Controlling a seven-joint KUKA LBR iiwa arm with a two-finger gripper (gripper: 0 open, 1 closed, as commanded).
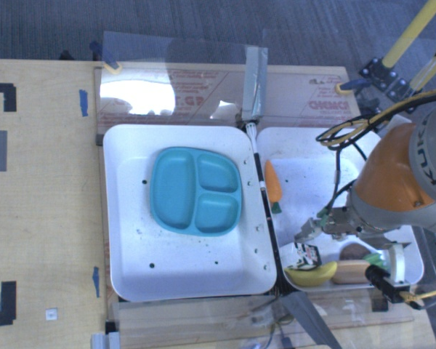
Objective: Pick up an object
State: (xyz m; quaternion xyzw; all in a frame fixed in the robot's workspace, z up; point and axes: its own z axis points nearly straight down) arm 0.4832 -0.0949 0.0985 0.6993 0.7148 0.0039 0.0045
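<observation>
My gripper (307,254) hangs low over the front of the right bin (305,169), just above a yellow banana (312,273) lying along the bin's front wall. A tan bread-like piece (352,271) lies to the banana's right, with a dark brown item (356,252) behind it and a green piece (374,260) beside that. An orange carrot (273,183) rests against the right bin's left wall. A blue divided plate (196,190) sits in the left bin (131,217). The arm's orange band (396,177) covers part of the right bin.
A clear plastic panel and a cardboard sheet (203,93) stand behind the bins. Black cables (349,133) loop over the right bin's back. A yellow pole (418,24) crosses the upper right corner. Wooden bench surface (40,195) extends to the left.
</observation>
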